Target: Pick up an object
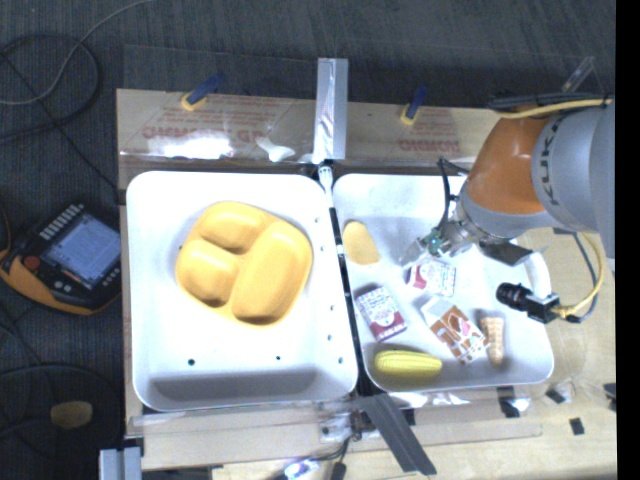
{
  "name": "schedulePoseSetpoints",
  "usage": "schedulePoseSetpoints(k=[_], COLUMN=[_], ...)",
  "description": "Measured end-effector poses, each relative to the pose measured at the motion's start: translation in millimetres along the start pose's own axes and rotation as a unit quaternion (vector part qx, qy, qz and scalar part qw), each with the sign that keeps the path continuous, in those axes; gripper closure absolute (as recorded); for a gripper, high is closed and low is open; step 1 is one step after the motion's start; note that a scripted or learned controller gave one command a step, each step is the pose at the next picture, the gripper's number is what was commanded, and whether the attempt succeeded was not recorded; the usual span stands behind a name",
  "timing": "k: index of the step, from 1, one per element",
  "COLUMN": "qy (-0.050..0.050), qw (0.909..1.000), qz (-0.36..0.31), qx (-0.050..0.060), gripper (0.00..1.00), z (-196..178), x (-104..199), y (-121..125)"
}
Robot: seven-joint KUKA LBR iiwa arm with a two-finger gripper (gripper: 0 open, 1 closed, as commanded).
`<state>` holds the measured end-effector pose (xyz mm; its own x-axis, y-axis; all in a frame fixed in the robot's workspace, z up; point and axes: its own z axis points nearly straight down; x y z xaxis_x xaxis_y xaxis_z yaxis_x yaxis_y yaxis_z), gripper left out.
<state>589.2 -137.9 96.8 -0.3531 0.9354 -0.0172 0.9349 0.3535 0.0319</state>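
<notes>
Starting at the left, a black and orange handheld pendant [70,258] is seen on the dark floor beside the surface. The left bin [160,368] is taken up by a large yellow lump [243,260], smooth and rounded, formed of three swollen lobes like soft foam or plastic. In the right bin [540,368], a small pale yellow oval piece [360,243] is found at the far left, with its long axis running near to far. A flat red and white packet [381,310] lies below it, tilted slightly, and a yellow corn cob [407,365] is laid along the near wall, its long axis left to right. A small white and red packet [433,276] is placed just beside and nearward of the tool [438,242], which is lowered into the far middle of the right bin; whether contact is made cannot be told, nor can the state of the tool. A second printed carton [454,330] is angled diagonally further near, and a tan cone [494,336], ridged, is pointed nearward at the right.
</notes>
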Motion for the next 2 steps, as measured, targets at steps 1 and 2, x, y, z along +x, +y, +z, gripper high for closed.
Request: schedulePoseSetpoints(k=[1,2], qy=[0.002,0.002], qw=[0.9986,0.9999], qz=[0.052,0.014], qx=[0.008,0.006], gripper=[1.00,1.00], z=[4.7,2.3], x=[2.0,-2.9], y=[51.4,-11.0])
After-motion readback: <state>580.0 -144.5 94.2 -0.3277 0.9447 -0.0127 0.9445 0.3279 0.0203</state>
